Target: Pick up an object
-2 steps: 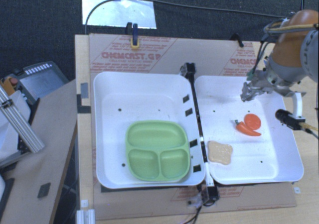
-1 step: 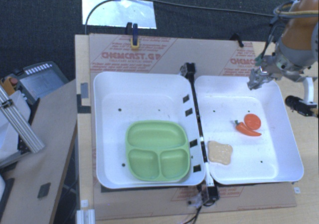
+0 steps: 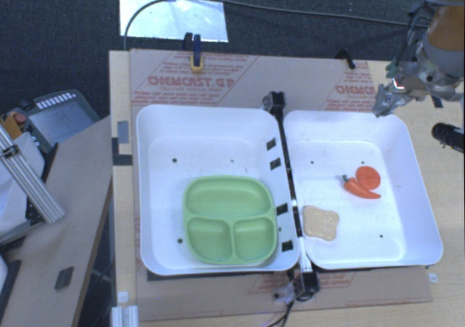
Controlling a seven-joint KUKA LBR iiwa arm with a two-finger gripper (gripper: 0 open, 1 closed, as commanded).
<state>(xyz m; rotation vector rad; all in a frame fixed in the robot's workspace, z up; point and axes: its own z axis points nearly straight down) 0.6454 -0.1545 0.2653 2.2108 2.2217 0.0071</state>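
Object candidates, camera view: an orange carrot-like piece (image 3: 361, 187) and a round orange slice (image 3: 368, 175), touching, are found right of centre in the right bin (image 3: 418, 173); a pale bread-like piece (image 3: 320, 223) is found lower centre, near that bin's left wall. A green divided plate (image 3: 230, 220) is recorded in the lower part of the left bin (image 3: 156, 136). The gripper (image 3: 383, 105) is seen at the upper right of the frame, above the right bin's far rim, well apart from every item. Fingers: nothing is seen between them; whether they are spread or closed cannot be told. Progress: nothing is lifted; approach, descent, grasp and lift are judged outstanding.
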